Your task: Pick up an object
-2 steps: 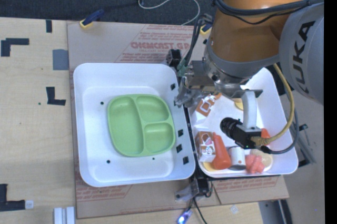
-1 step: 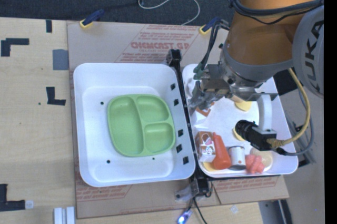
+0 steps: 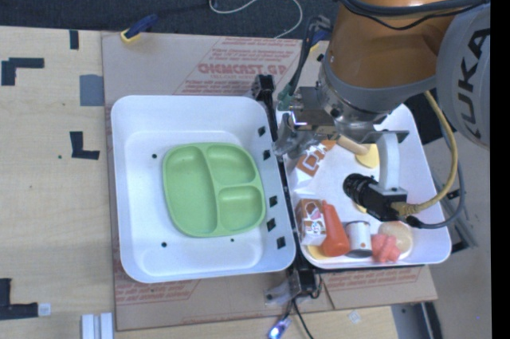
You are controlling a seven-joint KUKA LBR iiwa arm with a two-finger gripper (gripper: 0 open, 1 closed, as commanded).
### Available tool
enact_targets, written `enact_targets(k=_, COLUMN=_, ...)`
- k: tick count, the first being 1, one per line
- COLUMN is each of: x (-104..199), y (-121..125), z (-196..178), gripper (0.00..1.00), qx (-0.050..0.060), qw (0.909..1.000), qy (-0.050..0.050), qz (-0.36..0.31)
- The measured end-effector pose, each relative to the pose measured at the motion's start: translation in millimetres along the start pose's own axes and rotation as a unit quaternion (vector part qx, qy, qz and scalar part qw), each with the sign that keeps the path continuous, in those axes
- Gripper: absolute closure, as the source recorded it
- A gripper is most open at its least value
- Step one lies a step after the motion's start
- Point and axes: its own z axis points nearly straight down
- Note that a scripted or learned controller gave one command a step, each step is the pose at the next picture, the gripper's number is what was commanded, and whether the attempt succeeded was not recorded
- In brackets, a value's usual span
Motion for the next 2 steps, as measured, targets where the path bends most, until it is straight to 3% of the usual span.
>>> enact_targets(k=1, x=25.3, y=0.2, z=-23.4, gripper=1.00, qx=0.000, qw=1.0000, qy=0.000, qz=0.000)
enact_targets(k=2, x=-14.8, y=-2.0, z=85.8, gripper=1.00, qx=0.007, qw=1.0000, qy=-0.002, qz=0.004)
